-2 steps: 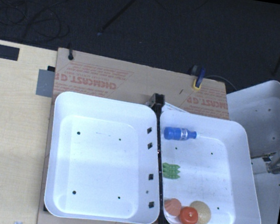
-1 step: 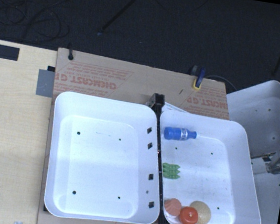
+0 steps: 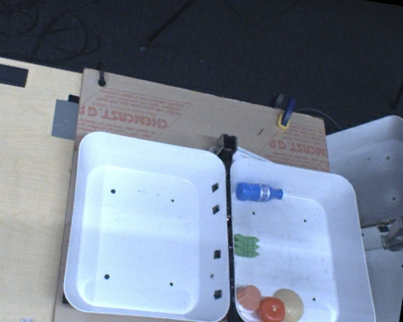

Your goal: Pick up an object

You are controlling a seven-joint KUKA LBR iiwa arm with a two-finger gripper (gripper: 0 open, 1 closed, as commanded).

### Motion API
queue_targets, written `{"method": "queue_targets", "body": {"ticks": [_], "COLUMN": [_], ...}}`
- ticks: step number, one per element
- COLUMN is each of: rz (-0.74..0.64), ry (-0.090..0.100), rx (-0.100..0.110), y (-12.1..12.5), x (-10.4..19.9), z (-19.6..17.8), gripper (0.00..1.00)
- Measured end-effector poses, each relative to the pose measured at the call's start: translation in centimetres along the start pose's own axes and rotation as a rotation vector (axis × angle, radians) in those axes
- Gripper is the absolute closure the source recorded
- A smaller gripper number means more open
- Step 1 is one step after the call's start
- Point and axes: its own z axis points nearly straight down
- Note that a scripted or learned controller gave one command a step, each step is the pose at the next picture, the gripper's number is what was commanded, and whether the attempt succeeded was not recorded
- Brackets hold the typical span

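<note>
On the bench, two shallow white plastic bins sit side by side over a brown cardboard sheet (image 3: 193,117): the left bin (image 3: 92,176) has a bare floor, while the right bin (image 3: 348,242) holds everything worth picking. No arm reaches over either bin, and I cannot tell the state of the end effector, so any risk is judged from how the objects lie. A blue plastic bottle with a white cap (image 3: 259,193) lies on its side near the far wall, close to the divider; being round, it would likely roll away if touched off-centre, and the wall beside it leaves little room on that side. A small green ridged piece (image 3: 245,246) lies flat just beside the divider, low enough that a descent could scrape the floor or strike the rim. Smallest and most troublesome is the cluster in the near corner: a tan round object (image 3: 289,305), a pale pink disc (image 3: 248,296) and a red-orange ball (image 3: 271,309) touch each other, so a closing grip may catch two or push all three against the wall.
</note>
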Motion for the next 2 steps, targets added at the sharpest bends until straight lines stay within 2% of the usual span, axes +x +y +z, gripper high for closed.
{"method": "queue_targets", "body": {"ticks": [2], "rz": [0.0], "ry": [0.0], "rx": [0.0], "y": [0.0], "x": [0.01], "z": [0.58], "gripper": [1.0]}}
